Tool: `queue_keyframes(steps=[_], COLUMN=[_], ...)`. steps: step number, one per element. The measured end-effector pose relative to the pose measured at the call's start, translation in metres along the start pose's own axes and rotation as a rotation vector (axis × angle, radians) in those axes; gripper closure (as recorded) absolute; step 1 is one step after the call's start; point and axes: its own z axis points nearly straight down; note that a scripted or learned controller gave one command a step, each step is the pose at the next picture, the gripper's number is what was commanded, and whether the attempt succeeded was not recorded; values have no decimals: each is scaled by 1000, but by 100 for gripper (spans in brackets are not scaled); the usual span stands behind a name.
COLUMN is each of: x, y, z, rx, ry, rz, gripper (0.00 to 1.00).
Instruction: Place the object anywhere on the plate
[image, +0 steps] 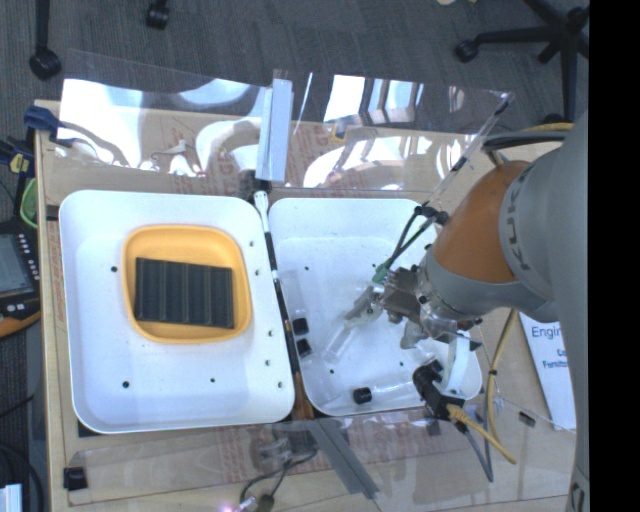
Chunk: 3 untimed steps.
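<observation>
Object: a small black piece (362, 396) lies loose on the floor of the right bin (330, 225), near its front wall. That it is the thing to move is a judgement, since nothing else loose there reads clearly.
Handling: probably light and stiff, likely hard plastic or rubber. It does not look fragile, but it is small enough to skid or pop out of a pinch on the smooth white floor.
Where to hold: across its short width and low on the body, coming straight down. The front wall is close, so there is more room on the side facing the middle of the bin.
Long axis: it seems to run roughly left to right across the view, a little wider than deep. It is too small to tell one end from the other, so which way it points stays open.
Gripper (372, 308): it hangs over the middle of the right bin, well apart from the black piece and further back. Whether it is wide or narrow cannot be told, and nothing visible sits in it.
Plate (185, 243): yellow, in the left bin (85, 300), with a dark ribbed slab (185, 292) covering its middle (only the rim is bare).
Other bits: two small dark blocks (300, 336) sit against the right bin's left wall — perhaps fittings.
</observation>
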Motion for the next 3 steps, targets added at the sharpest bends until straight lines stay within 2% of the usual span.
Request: queue_keyframes(steps=[1,2,3], x=[18,68,109], y=[76,60,110], z=[-31,94,1], rx=[-6,-3,-5], ry=[-3,-9,-3], rz=[-280,-255,-298], gripper=[0,0,0])
